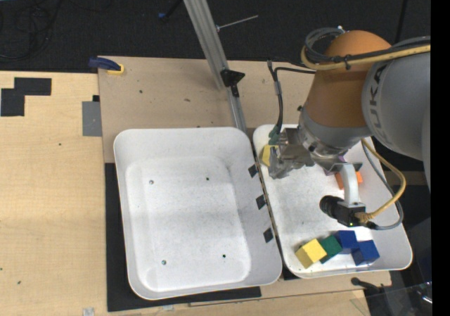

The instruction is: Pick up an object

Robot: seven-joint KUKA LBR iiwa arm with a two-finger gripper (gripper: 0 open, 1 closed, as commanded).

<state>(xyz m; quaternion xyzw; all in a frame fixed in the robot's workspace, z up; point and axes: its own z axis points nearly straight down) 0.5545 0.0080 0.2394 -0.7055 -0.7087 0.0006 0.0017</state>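
Grey arm (365, 103) over right bin (295, 237); blocks (337, 248) near front edge.

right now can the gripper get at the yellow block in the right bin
Probably yes. The yellow block lies near the front of the right bin, with open bin floor between it and the gripper at the far left corner. The green block touching its right side could crowd a grasp.

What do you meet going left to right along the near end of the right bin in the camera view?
Yellow block → green block → blue blocks, all lying at the near end of the right bin.
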